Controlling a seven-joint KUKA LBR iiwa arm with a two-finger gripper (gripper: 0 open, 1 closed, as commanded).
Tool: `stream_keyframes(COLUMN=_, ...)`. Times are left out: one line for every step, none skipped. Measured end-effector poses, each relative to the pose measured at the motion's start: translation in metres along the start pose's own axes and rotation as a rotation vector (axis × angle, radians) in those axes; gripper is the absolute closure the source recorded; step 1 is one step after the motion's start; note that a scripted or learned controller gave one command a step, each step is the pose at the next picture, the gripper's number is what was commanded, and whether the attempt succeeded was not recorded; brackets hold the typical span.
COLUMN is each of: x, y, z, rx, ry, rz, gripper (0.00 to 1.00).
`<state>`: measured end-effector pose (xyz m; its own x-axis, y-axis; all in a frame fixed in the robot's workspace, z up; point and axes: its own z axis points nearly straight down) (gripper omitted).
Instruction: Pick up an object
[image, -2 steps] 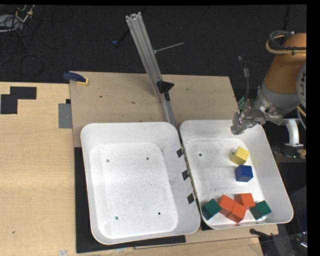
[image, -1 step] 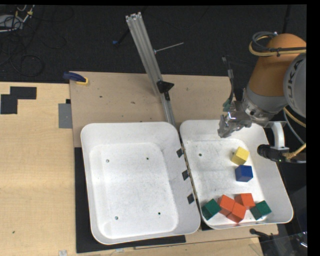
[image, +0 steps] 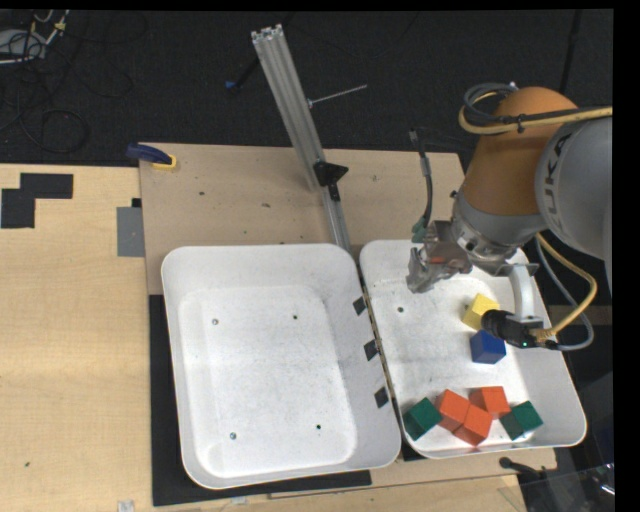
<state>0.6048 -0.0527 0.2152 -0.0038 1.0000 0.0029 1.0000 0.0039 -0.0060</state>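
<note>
Right of centre, we cannot tell the gripper's (image: 432, 268) state (too blurred) above the right bin (image: 420, 340). A yellow block (image: 479, 309), blue cube (image: 487, 347) and orange and green blocks (image: 470, 412) lie lower right.

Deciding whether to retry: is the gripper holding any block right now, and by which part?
Nothing is visibly held. The gripper hangs over bare floor of the right bin, apart from the yellow block and blue block.

No text, label or number can be read anywhere.

wooden bench (image: 70, 300), slanted aluminium rail (image: 290, 100); blue-and-yellow clamp (image: 152, 155), black cables (image: 40, 40)
</note>
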Motion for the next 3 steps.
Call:
stream_keyframes(x=0.042, y=-0.031, z=-0.005, rx=0.0, ry=-0.001, rz=0.001, gripper=1.0)
stream_keyframes(x=0.099, y=-0.044, z=-0.01, rx=0.0, ry=0.0, rz=-0.001, gripper=1.0)
stream_keyframes(x=0.148, y=-0.067, z=-0.021, rx=0.001, ry=0.0, rz=0.0, gripper=1.0)
